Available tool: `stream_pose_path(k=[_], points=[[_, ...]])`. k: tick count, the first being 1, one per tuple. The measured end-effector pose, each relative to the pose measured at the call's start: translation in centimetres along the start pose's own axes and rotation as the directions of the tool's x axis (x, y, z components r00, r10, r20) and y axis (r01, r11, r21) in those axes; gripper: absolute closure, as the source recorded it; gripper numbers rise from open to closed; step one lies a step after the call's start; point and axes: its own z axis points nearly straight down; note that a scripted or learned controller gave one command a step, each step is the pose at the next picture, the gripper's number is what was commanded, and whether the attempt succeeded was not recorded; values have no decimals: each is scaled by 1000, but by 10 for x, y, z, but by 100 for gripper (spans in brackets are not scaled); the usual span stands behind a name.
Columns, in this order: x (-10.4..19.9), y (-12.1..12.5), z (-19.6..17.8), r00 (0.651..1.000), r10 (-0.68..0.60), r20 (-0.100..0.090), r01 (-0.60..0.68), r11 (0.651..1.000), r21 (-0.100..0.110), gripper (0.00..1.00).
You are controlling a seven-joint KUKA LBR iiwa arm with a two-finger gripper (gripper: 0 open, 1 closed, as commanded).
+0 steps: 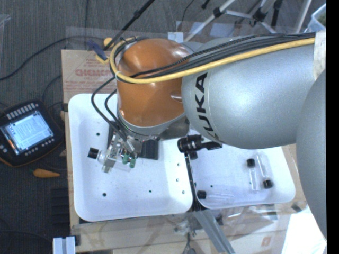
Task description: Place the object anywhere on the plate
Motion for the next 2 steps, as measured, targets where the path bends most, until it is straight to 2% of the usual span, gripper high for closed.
stream_pose_path(k=[1,2], points=[[-57,18,5,992,-123,1,123,992,0,100],[-124,42,72,814,-580,3,580,814,-2,100]])
